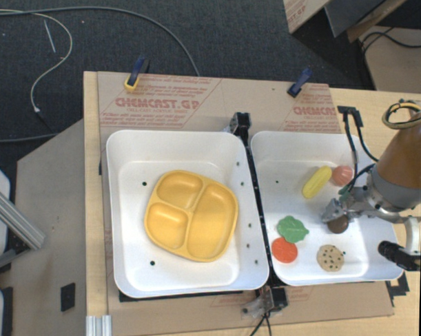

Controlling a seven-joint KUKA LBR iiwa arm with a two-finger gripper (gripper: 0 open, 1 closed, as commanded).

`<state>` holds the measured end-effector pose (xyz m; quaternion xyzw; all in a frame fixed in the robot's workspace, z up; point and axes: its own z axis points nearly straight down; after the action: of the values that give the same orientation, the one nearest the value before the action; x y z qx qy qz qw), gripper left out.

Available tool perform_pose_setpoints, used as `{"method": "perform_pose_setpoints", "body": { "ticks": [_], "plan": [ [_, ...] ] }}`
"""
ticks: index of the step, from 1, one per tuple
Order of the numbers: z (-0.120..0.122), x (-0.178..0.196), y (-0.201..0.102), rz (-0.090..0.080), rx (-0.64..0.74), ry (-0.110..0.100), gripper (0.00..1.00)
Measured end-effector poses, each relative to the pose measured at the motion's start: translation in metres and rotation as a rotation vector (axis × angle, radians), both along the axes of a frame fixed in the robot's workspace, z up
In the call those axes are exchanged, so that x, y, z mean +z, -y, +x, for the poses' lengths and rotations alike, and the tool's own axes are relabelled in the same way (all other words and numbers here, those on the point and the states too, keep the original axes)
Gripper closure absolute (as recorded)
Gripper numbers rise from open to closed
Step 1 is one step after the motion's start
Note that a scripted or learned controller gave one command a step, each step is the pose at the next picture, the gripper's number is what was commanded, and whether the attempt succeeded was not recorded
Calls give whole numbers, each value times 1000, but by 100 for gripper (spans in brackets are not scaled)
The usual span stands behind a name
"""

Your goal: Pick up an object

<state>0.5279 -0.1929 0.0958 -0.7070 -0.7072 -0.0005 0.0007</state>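
Two white bins (pixel 119 216), jaws (pixel 335 218) low beside the cookie (pixel 329 257).

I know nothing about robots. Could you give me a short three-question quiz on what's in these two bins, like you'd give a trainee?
1. True or false: the yellow tray lies in the right bin.
2. Which item lies nearest the cookie? A) corn B) tomato C) tray
3. Fill in: the green piece sits just above the ____.

Key: 1. False, it lies in the left bin. 2. B. 3. Tomato.
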Motion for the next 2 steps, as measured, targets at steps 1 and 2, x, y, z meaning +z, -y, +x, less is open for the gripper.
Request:
{"method": "perform_pose_setpoints", "body": {
  "ticks": [1,2],
  "plan": [
    [4,50,-10,-3,2,5,100],
    [11,99,-3,-3,1,4,100]
  ]
}}
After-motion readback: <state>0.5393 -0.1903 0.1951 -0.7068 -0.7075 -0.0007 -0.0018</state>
